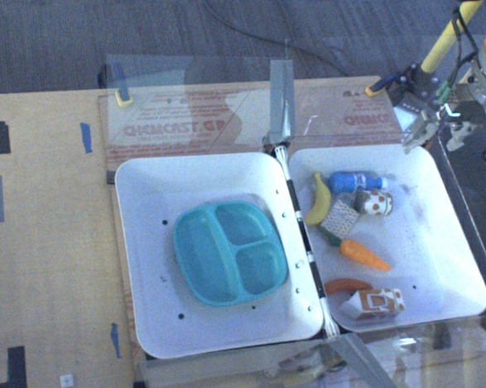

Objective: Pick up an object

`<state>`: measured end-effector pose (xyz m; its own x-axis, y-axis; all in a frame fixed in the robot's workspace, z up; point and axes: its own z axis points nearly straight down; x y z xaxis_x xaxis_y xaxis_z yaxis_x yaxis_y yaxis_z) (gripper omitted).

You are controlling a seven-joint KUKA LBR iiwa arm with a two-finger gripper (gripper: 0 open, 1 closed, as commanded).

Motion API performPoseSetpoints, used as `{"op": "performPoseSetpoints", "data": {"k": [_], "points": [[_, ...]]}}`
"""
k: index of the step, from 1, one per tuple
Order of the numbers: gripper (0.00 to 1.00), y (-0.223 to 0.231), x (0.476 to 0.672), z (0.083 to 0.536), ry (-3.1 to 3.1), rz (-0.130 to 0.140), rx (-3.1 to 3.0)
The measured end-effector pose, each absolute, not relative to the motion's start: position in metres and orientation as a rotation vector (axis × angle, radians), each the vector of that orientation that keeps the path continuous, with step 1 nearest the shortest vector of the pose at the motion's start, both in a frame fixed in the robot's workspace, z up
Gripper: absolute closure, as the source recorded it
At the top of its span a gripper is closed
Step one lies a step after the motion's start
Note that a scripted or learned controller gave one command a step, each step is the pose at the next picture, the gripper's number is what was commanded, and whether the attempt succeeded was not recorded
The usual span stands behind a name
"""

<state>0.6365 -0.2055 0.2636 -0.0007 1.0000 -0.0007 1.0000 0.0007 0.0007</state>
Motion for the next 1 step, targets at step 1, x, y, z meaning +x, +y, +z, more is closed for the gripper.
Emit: {"op": "performPoseSetpoints", "data": {"k": [1], "points": [[0.00, -0.1574, 0.6150, 0.1014, 2.251, 0.010, 2.173]]}}
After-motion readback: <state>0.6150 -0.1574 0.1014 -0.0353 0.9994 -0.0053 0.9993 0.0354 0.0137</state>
